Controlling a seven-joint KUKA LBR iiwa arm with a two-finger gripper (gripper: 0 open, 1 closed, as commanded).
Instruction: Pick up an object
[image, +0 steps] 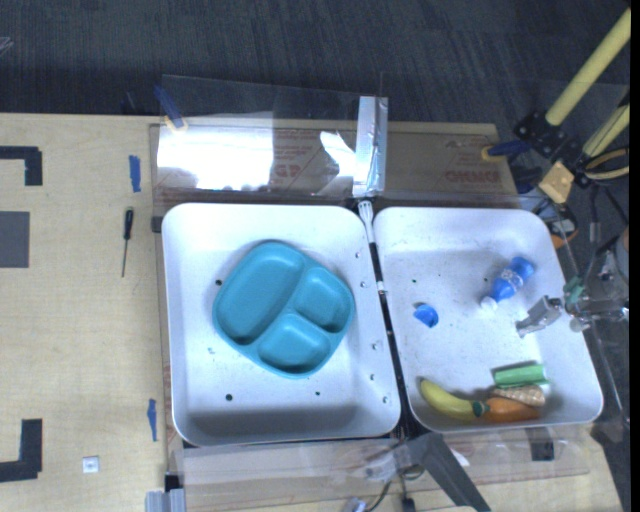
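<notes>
The pincer (548, 312) sits at the right rim of the right-hand shallow white bin (440, 245), a small metallic piece reaching in from the right edge, and whether it is parted or closed cannot be told; nothing is visibly caught in it. Just up and to the left of it lies a small clear plastic bottle with a blue label (507, 279), tilted on the bin floor, close to the pincer but apart from it. Farther left, near the middle of that bin's floor, rests a small blue cap-like piece (426, 316), well apart from the bottle. Below the pincer, along the bin's near wall, three toy foods are bunched together: a green cylindrical vegetable (519, 375) lies on top, an orange carrot (513, 403) sits just beneath it and touches it, and a yellow banana (446, 400) curves to the left with its tip against the carrot's end. Across the divider, the left-hand shallow white bin (200, 400) holds a teal plastic divided plate (284, 308) with three compartments, lying flat near the centre. Behind both bins stands a clear plastic sheet with a strip of silver tape (369, 143). The pale wooden surface (70, 330) stretches off to the left, bearing black corner marks and short strips of blue tape (135, 172).
</notes>
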